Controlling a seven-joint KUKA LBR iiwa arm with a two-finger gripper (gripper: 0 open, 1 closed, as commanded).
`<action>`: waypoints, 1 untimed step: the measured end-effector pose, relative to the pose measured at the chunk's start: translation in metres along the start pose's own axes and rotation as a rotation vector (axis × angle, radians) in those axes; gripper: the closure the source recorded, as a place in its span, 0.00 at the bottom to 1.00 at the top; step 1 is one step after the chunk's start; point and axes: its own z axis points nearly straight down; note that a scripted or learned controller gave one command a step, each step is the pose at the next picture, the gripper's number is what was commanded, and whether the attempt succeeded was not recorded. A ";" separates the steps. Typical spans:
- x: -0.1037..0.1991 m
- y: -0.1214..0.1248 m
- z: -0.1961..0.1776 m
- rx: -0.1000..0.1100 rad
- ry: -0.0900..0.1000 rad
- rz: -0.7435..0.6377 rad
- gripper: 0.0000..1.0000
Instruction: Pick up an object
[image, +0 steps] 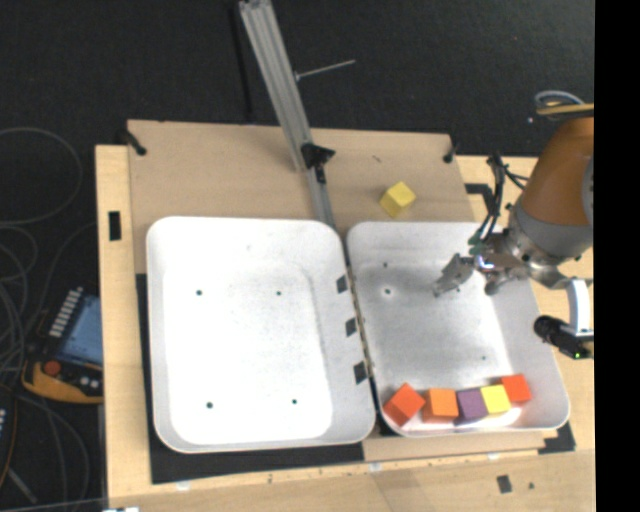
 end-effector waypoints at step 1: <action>0.074 -0.036 0.009 0.009 0.005 -0.008 0.00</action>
